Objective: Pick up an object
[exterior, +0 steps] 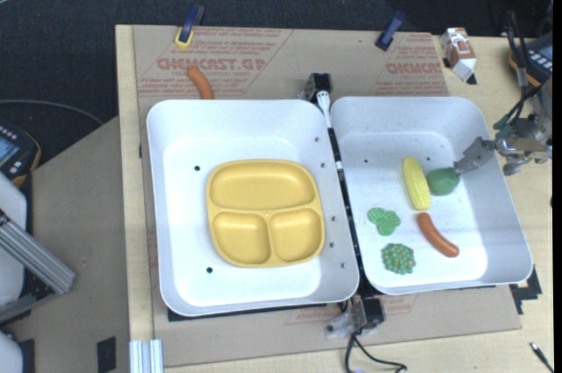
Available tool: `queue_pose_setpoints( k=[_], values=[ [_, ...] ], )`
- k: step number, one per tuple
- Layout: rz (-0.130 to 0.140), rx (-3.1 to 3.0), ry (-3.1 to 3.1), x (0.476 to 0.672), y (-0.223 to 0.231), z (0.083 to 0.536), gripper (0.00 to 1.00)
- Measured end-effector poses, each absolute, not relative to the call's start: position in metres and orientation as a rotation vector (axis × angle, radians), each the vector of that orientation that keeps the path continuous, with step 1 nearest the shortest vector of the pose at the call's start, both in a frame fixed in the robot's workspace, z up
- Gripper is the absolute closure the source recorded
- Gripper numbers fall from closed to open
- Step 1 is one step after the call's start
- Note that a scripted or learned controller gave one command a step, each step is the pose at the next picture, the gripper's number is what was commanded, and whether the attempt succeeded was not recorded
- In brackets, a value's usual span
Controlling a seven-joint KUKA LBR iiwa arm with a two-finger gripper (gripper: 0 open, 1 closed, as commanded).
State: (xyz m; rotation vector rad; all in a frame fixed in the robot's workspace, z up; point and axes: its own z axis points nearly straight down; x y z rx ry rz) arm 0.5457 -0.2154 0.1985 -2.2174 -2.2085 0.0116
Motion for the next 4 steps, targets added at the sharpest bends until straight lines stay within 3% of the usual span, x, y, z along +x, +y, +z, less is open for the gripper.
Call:
queue_pose_setpoints(
  k=[1,3,4],
  values=[
    [0.0,-2.222,-2.222,0.549,-0.215,0.206,0.0],
    [0.003,-2.218,-2.217,0.553,-0.216,0.106,0.0],
    [-0.003,-2.214,-2.219,0.554,-0.213,0.084,0.0]
  ],
)
